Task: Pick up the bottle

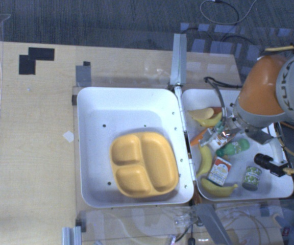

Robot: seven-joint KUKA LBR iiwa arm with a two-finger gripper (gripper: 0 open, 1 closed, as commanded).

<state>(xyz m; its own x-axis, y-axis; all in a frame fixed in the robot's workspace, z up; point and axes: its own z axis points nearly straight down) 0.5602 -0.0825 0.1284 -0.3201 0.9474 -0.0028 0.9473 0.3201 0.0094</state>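
Bottle (234,147) — green, lying in your right bin (285,190) beside a banana (206,160) — sits just below the gripper (224,132), whose finger state you cannot tell.

A yellow divided tray (144,163) lies in the left white bin (93,152). In the right bin (287,190), a banana (206,163) curves along the left wall beside a small red-and-white carton (219,171), with a green-labelled can (251,177) to its right. A yellow fruit piece (206,116) sits at the far end, an orange item (198,136) near it.
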